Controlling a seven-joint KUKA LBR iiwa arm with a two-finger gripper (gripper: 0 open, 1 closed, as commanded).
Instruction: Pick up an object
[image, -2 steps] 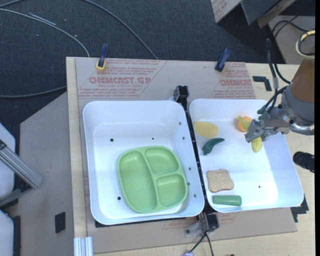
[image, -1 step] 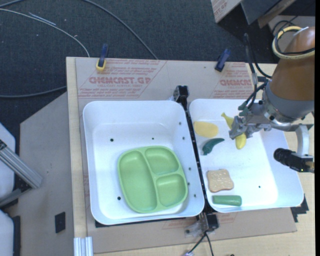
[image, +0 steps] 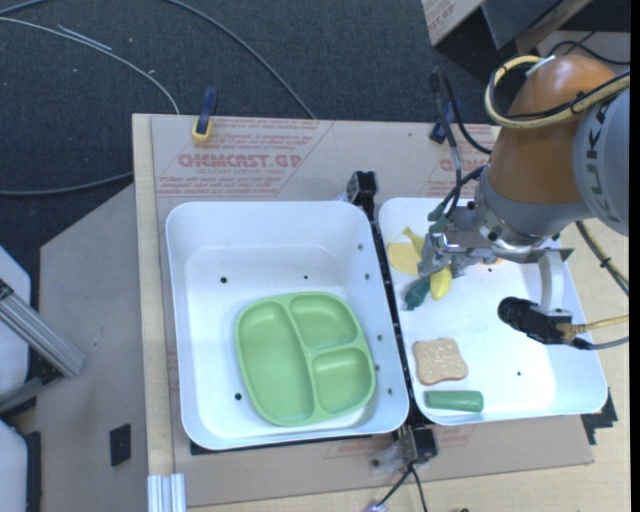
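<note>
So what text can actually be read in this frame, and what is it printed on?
"CHEMCAST GP": large red print, upside-down to the camera, on the brown protective sheet behind the left bin.
Smaller red lines around that print: too blurred to read.
Red print on the sheet behind the right bin: partly hidden, unreadable.
Large letters on the arm at the frame's right edge: cut off, unreadable.

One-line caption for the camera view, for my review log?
Arm's gripper low over yellow and green items in right bin; green tray in left bin.
</note>
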